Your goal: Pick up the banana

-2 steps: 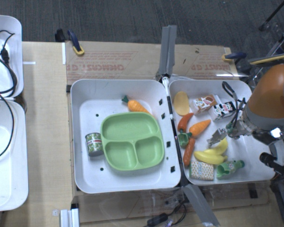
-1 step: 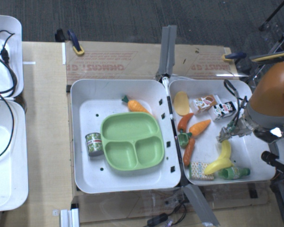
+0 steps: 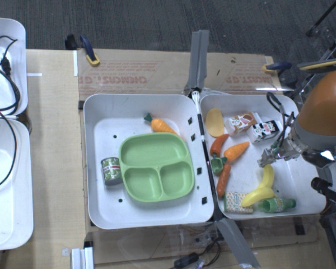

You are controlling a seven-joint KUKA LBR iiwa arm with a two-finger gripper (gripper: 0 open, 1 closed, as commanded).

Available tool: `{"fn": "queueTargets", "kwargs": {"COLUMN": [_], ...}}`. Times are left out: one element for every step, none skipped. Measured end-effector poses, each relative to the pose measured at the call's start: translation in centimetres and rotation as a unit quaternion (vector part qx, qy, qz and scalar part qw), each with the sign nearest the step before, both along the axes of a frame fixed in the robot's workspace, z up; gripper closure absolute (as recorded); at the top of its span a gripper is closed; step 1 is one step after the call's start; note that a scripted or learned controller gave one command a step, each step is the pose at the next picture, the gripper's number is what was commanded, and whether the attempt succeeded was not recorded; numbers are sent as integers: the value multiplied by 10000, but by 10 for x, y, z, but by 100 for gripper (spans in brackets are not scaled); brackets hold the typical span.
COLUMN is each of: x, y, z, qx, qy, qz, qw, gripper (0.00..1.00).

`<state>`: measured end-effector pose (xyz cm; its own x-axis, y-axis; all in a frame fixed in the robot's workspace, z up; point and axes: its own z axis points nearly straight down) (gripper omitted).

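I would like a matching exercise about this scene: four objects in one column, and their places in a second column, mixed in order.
Objects
1. banana
2. green plate
3. small can
4. green bottle

Places
A. middle of the left bin
B. left bin, just left of the plate
C. right bin, just below the gripper
D. right bin, near the front edge, beside the banana's lower end

Pairs: 1-C, 2-A, 3-B, 4-D

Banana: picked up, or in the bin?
In the bin. The banana lies flat in the right bin, below the gripper.
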<state>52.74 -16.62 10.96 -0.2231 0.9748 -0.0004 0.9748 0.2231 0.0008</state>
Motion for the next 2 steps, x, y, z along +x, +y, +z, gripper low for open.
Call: {"fn": "queueTargets", "kwargs": {"x": [14, -30], "y": [65, 87], "z": [80, 81], "qx": [-4, 3], "qy": [8, 33], "qz": [-302, 566], "qw": [9995, 9984], "gripper": [100, 100]}}
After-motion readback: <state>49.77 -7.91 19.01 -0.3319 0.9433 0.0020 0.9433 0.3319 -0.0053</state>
